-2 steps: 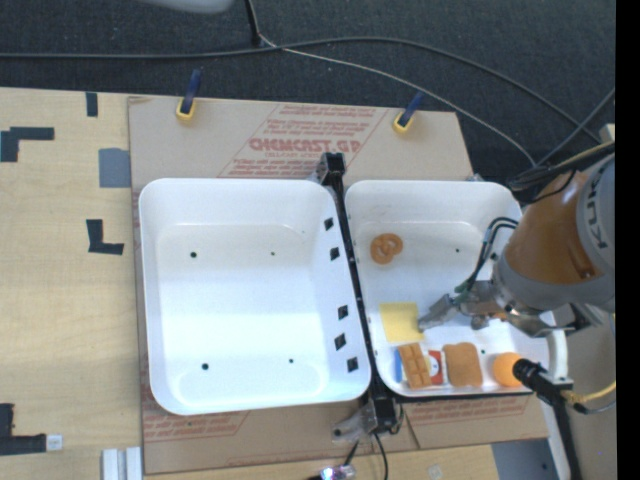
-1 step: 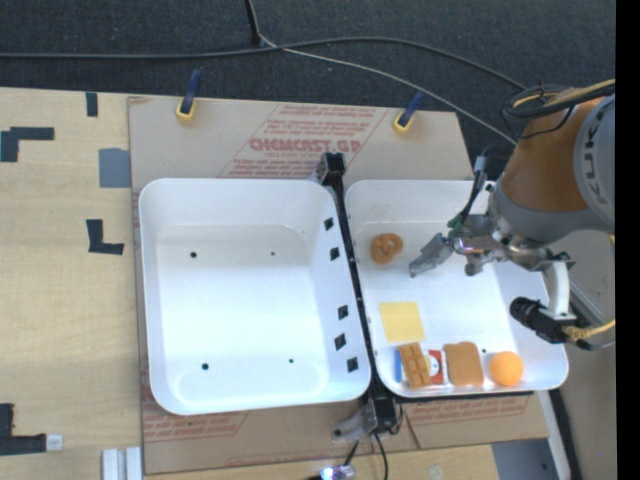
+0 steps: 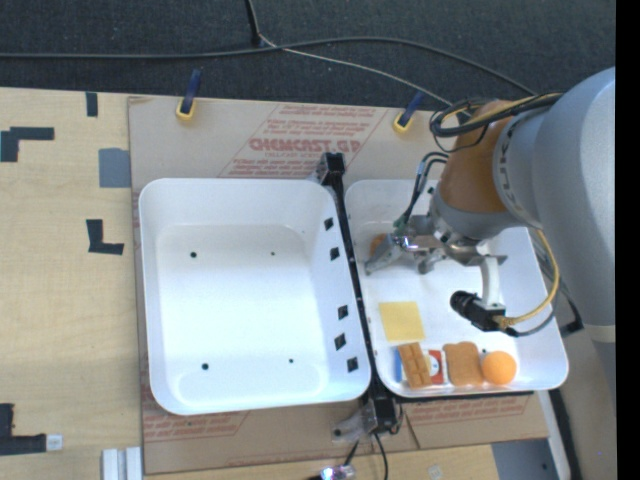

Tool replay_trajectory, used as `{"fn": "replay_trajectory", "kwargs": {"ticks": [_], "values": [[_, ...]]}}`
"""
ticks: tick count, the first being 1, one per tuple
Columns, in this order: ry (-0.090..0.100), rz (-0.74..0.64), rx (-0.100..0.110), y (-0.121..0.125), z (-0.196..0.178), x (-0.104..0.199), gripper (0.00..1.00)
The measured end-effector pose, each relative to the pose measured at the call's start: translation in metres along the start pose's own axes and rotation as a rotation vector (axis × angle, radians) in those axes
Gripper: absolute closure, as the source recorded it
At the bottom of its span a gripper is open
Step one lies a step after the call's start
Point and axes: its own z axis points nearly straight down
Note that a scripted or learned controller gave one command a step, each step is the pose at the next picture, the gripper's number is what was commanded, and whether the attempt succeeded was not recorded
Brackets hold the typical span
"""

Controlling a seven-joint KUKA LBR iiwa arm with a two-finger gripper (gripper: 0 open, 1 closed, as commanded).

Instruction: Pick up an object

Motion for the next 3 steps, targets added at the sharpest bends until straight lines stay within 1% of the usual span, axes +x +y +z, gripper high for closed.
{"fn": "replay_trajectory", "kwargs": {"ticks": [1, 2, 3], "values": [[-0.001, 0.003, -0.004, 0.040, 0.008, -0.013, 0.00], [-0.001, 0.001, -0.005, 0.039, -0.003, -0.012, 1.00], [0.001, 0.002, -0.004, -0.011, -0.096, 0.032, 1.00]]}}
